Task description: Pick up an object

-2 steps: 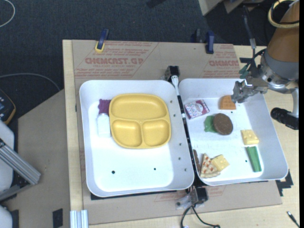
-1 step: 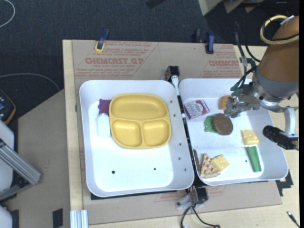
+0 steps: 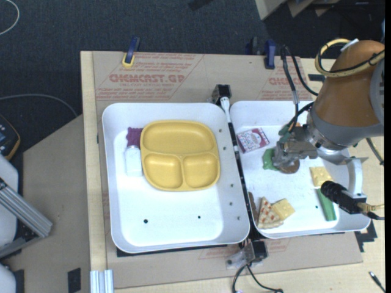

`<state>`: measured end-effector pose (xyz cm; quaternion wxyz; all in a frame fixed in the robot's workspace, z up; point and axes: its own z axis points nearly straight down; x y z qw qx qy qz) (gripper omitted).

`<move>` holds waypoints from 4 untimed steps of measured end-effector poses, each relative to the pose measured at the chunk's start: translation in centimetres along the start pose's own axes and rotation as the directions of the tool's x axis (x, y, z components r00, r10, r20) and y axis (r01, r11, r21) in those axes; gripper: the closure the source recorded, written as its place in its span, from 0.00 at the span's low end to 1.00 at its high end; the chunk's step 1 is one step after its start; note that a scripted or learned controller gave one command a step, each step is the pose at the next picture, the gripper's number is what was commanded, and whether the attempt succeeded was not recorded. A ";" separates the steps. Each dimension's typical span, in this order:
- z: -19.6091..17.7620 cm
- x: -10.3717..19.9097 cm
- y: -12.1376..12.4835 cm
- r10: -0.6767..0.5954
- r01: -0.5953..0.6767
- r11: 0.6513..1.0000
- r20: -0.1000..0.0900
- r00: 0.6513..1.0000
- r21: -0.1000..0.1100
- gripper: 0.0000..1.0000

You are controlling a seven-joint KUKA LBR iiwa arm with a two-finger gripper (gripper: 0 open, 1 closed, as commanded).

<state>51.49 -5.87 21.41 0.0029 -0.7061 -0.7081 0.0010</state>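
Nearest the camera, a pizza-slice toy (image 3: 267, 213) and a cheese wedge (image 3: 283, 209) lie at the front of the right bin (image 3: 305, 226). Over that bin the claw (image 3: 287, 155) hangs low above a green piece (image 3: 268, 159) and a brown round thing (image 3: 289, 166); whether it is open or gripping cannot be told. Crowded items could make it close on an edge and slip. Also there: a printed packet (image 3: 252, 140), yellow block (image 3: 319, 175), green stick (image 3: 328, 207). The left bin (image 3: 177, 224) on the desk holds a yellow divided plate (image 3: 180, 154), white bottle (image 3: 132, 161) and purple item (image 3: 134, 135).
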 end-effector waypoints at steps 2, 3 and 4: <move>-1.4 -0.8 -0.7 0.005 -0.005 1.000 0.002 1.000 -0.003 1.00; -1.8 -0.7 0.0 0.002 -0.002 1.000 0.003 1.000 -0.008 1.00; -0.1 -0.5 0.2 0.004 -0.004 1.000 0.002 1.000 -0.002 1.00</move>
